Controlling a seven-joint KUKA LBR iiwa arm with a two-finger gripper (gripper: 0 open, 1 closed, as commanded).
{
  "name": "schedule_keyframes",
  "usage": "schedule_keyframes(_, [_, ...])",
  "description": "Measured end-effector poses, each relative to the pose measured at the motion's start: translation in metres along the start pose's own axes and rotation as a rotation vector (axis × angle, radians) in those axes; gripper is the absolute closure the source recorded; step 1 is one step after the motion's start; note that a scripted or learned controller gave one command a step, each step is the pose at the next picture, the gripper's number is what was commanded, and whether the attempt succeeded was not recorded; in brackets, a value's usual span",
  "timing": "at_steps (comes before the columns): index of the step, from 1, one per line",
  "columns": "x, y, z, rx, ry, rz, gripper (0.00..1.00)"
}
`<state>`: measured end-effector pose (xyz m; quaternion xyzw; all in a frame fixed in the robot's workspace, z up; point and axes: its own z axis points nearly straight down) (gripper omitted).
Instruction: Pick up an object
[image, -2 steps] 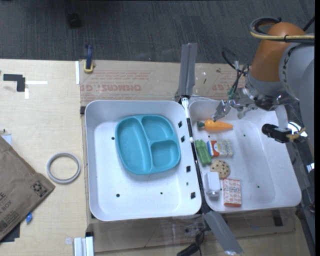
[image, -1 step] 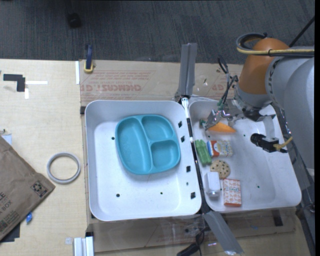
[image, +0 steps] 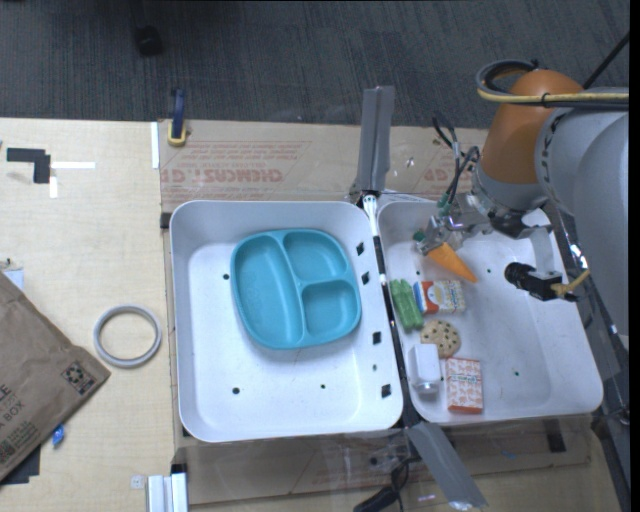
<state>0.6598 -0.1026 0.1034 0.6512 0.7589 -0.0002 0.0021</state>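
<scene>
Lying nearest in right bin: a small red-and-white carton and, just left of it, a white block with a grey end.
Middle of right bin: a round speckled cookie; beyond it a green ridged piece against the left wall, with a red-and-white packet just to its right.
Far part of right bin: an orange carrot-shaped toy, tilted, its point toward the near right.
Gripper: low over the far left part of the right bin, right at the carrot's upper end; I cannot tell whether it is open or closed, nor whether it touches the carrot.
Arm: grey with an orange band, entering from the far right above the right bin.
Left bin: holds a light-blue divided plate with three compartments, lying flat near the bin's middle.
Bench left of bins: a grey tape ring and, at the near left edge, a brown cardboard box.
</scene>
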Motion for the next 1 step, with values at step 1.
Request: schedule_keyframes(1, [0.0677, 0.0094, -0.1085, 0.001, 0.002, 0.066, 1.0])
